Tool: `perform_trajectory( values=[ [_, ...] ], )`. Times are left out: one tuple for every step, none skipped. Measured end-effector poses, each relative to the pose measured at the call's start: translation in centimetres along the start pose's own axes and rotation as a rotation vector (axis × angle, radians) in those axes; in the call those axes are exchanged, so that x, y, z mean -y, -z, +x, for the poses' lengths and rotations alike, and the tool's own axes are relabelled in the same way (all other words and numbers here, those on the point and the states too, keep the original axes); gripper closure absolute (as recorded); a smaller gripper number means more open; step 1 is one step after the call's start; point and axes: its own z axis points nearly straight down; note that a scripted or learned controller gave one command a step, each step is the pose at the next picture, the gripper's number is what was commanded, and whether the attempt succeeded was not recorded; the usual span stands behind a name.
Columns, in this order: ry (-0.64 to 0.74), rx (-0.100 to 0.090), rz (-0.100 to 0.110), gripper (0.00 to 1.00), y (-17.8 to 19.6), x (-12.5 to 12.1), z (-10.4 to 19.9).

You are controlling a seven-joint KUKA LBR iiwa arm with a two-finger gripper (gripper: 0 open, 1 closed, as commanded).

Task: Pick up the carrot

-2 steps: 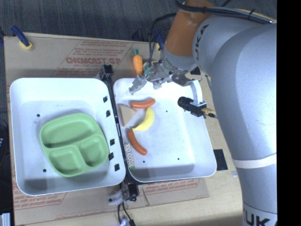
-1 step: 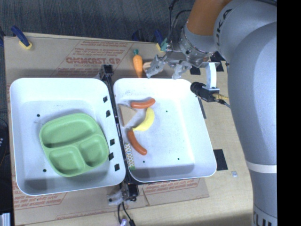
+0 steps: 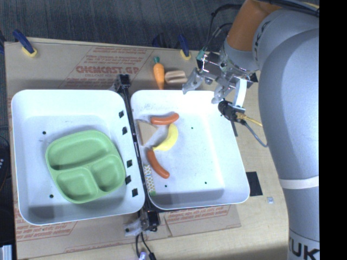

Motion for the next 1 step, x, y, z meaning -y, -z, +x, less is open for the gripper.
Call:
perform_trajectory(
  values=[
    [-0.571, -0.001, 0.002, 0.00, -13.97, 0.92, 2.57]
  ],
)
